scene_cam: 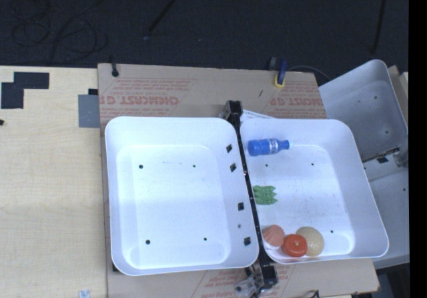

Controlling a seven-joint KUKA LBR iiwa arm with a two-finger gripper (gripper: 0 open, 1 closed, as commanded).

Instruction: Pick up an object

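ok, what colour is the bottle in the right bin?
Blue. The bottle lies on its side near the right bin's far edge, clearest in the camera view.

Small green ridged object [265, 195]: too small to identify.
Pale pink rounded item [271, 234]: partly hidden by red round cap-like piece [295, 245].
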